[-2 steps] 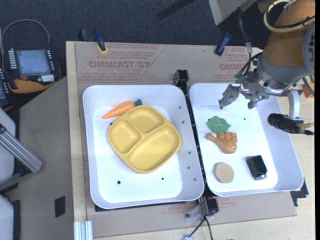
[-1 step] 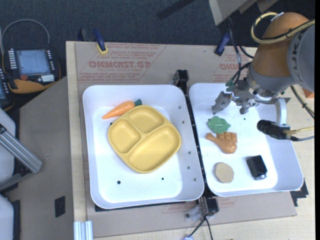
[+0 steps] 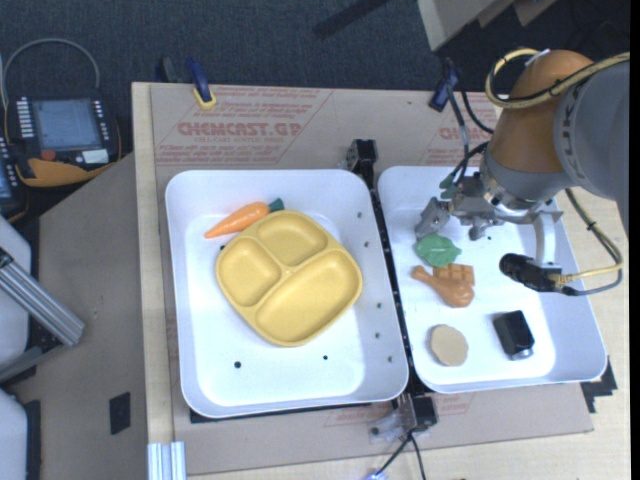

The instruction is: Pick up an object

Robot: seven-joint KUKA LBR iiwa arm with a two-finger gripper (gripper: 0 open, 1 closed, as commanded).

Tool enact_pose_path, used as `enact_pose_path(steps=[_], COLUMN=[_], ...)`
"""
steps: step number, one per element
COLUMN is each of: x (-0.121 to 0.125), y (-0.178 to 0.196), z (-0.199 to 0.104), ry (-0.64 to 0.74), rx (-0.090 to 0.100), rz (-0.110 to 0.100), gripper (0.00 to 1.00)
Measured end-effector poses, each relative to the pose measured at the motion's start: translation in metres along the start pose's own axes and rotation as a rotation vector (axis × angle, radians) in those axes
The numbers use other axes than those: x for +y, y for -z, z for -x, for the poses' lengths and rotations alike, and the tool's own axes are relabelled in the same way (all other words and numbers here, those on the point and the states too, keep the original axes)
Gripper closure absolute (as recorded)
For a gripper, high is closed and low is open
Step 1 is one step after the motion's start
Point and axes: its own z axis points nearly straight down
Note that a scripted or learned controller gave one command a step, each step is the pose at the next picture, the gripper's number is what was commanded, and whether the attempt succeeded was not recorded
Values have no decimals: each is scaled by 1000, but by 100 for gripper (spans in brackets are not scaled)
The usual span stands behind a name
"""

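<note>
Grasp not done as far as the view shows; arm (image 3: pixel 600 128) reaches in from the right and its claw (image 3: pixel 455 220) hangs low over the upper left part of the right bin (image 3: pixel 575 313); cannot tell whether the claw is apart or together, the wrist hides that; nothing visibly clamped in it. Likeliest target, my guess: green piece (image 3: pixel 437 249), lying on the bin floor just under and beside the claw, maybe touching it, cannot tell; it looks flat on the floor, not lifted. Other candidates in the same bin: orange piece (image 3: pixel 450 283) touching or just beside the green one on its lower side; tan disc (image 3: pixel 449 345) nearer the front; black block (image 3: pixel 513 333) beside the disc, apart from it. Left bin (image 3: pixel 200 353) holds a yellow divided plate (image 3: pixel 290 278) and a carrot (image 3: pixel 238 219) resting at the plate's upper left rim, well apart from the claw; both bins sit side by side on the counter (image 3: pixel 300 128). Progress: approach looks made, claw positioned over a target; left to do: close on the piece, confirm hold, lift clear of the bin; risk is the crowding orange piece getting nudged or caught along.
</note>
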Motion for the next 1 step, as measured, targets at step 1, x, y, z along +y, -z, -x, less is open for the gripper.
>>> enact_pose_path(steps=[1], x=[1], y=[14], z=[0], ry=[0], rx=[-1], rz=[7], gripper=[100])
